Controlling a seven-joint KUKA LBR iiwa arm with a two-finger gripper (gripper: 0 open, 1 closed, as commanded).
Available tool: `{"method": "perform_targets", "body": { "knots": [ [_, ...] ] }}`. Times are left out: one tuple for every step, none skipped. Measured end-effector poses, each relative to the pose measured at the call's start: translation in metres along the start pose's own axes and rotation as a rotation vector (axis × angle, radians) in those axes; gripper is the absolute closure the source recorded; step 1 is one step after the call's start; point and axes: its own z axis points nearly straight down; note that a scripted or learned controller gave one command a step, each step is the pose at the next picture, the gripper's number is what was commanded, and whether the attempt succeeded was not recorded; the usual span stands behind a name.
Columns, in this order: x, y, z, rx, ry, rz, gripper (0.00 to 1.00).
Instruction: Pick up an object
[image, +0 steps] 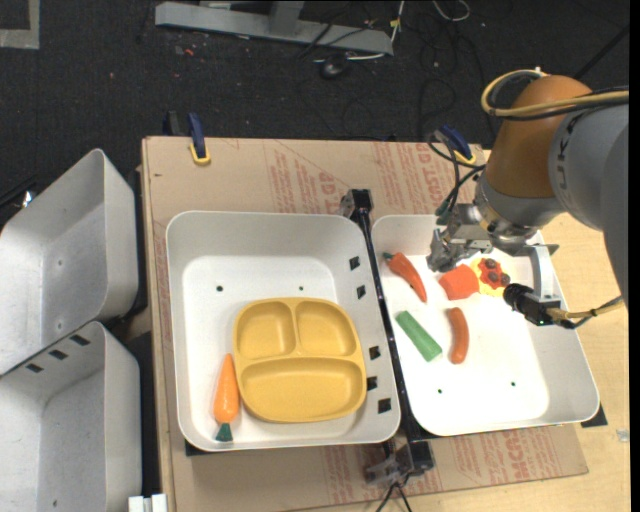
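Note:
My gripper (452, 252) hangs over the back of the right bin (520, 400), under the orange-banded wrist. Directly below and in front of it lies an orange-red block (460, 283). A red chili-shaped piece (407, 275) lies to its left, and a small red and yellow toy (492, 273) sits to its right. Further forward lie a green stick (418, 335) and a red sausage (458, 334). Nothing shows between the fingers.
The left bin (200, 250) holds a yellow divided plate (298, 359) and an orange carrot (227, 392) beside it. A black divider (372, 290) separates the bins. Cables and a black connector (528, 300) trail from the wrist over the right bin. Grey tubs (60, 300) stand far left.

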Motion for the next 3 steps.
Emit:
{"method": "perform_targets", "body": {
  "knots": [
    [0.005, 0.011, -0.053, 0.000, 0.000, -0.001, 1.00],
    [0.004, 0.013, -0.093, 0.002, 0.000, -0.001, 1.00],
    [0.055, 0.006, -0.095, 0.007, 0.003, -0.005, 1.00]
  ]
}}
